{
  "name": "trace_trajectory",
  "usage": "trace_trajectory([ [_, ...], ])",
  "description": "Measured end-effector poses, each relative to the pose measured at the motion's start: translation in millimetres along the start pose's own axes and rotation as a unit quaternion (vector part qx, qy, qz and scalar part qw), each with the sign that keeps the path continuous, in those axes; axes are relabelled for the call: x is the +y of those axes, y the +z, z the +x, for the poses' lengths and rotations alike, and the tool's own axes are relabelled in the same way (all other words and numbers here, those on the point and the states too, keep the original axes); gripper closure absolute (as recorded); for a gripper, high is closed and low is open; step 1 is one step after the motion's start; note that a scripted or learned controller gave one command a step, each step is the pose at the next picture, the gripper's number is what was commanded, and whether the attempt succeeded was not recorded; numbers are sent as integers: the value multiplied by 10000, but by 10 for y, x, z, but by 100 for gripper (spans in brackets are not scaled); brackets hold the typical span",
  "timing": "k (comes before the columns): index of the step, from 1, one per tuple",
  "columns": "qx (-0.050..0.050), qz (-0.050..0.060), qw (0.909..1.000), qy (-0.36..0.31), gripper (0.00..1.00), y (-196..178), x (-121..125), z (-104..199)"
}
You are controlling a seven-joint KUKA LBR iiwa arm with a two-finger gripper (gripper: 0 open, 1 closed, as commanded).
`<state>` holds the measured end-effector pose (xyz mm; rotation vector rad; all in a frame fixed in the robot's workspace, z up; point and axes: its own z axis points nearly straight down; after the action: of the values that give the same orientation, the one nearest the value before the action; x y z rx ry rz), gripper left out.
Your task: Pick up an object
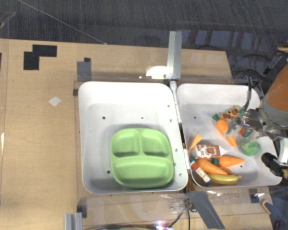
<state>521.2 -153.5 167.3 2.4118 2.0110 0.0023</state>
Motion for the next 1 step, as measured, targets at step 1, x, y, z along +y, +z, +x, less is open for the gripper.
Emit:
trace_trajectory([
  [1, -2, 1, 9632, 2687, 0, 729, 456, -112],
])
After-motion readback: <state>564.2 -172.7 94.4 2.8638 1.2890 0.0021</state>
